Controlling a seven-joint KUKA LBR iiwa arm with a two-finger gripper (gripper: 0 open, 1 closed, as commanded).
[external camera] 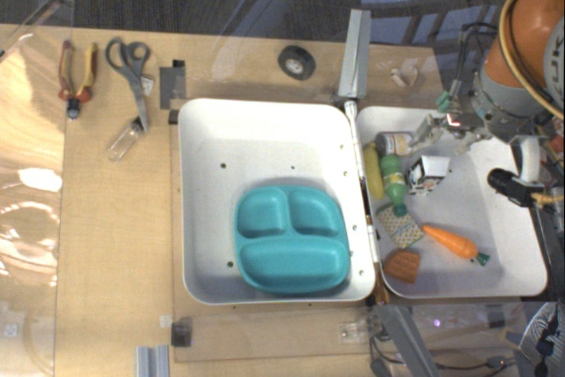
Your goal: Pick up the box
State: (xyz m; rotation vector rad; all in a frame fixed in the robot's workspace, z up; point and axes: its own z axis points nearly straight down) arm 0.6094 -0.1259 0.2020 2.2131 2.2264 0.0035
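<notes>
Box point(429, 172), small, white with dark print: lay in the right bin point(516, 274) near its upper middle, just under the gripper point(439, 130), whose finger state could not be told. Bench point(115, 216) of pale wood carried both bins; the left bin point(212, 146) held a teal divided tray point(291, 239). Beside the box: green bottle point(394, 181), yellow item point(373, 172), carrot point(454, 244), brown piece point(402, 266); the arm's orange band point(530, 31) was cut off at the frame edge.

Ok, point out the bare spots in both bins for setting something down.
Left bin: bare floor behind and left of the teal tray. Right bin: bare along the front right, past the carrot. Crowded along its left wall: bottle, can, box by the claw.
</notes>
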